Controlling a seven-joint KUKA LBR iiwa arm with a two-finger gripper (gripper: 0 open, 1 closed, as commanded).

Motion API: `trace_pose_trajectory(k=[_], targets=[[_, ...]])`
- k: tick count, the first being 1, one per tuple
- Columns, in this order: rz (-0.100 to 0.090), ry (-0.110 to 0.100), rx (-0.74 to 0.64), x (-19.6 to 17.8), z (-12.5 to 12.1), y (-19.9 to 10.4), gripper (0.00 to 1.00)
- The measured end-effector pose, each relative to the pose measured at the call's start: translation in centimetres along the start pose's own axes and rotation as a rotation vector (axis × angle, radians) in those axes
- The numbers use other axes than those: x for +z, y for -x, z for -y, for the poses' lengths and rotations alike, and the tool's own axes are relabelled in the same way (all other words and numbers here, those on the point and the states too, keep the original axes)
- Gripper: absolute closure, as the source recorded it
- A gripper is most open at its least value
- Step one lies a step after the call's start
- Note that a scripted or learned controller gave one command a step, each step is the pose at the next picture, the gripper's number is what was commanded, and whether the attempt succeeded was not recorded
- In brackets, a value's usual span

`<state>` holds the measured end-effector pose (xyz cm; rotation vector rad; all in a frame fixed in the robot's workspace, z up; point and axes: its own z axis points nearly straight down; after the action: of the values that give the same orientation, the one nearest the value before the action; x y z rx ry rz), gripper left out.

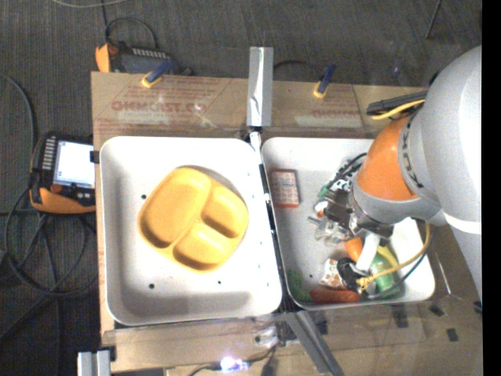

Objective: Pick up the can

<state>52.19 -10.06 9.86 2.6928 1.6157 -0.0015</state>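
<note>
The can (284, 188) is a small flat tin with a red and white label. It lies on the floor of the right bin (313, 153), close to that bin's left wall and towards the back. My gripper (326, 216) hangs low over the middle of the right bin, a short way to the right of the can and nearer the front. A strip of bare bin floor separates the two, and nothing shows in the gripper's grasp.
The left bin (117, 163) holds a yellow divided plate (194, 218). Beside the gripper in the right bin's front are an orange piece (354, 248), a green item (385, 279), a red-orange item (335, 295) and a small green item (295, 277).
</note>
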Motion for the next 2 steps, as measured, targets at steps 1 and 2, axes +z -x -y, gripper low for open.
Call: trace_pose_trajectory(k=[1,2], targets=[[0.002,-0.003,-0.226,-2.4,-2.8,6.8,1.0],[0.0,0.004,-0.384,-1.1,-8.6,8.2,1.0]])
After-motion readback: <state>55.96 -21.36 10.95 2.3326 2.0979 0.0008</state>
